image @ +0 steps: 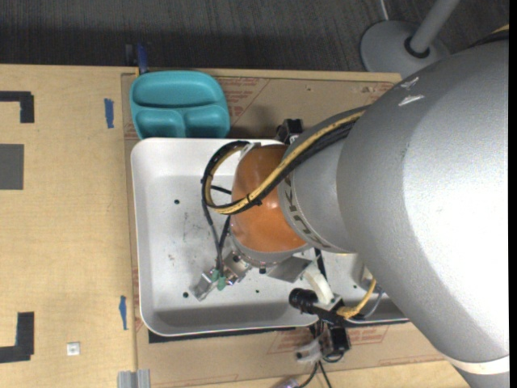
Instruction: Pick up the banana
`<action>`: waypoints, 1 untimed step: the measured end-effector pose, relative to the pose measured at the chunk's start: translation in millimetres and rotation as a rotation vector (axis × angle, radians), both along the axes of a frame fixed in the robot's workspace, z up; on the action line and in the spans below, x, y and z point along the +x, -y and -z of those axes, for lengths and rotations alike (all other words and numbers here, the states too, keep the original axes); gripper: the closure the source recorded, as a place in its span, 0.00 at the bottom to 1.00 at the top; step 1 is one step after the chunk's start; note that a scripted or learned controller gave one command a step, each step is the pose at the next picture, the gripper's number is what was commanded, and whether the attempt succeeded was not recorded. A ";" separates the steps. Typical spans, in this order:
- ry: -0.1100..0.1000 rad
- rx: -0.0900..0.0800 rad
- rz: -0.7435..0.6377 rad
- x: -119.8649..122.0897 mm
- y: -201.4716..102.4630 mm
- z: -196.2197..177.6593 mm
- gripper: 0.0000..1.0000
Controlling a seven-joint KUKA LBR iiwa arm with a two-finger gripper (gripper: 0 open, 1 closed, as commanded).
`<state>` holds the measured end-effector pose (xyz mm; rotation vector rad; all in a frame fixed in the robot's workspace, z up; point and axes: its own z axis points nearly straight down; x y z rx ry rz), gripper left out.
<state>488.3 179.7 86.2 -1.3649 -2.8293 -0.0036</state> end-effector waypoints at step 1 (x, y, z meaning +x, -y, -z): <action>0.000 -0.002 0.472 -9.2 -23.6 -24.7 0.00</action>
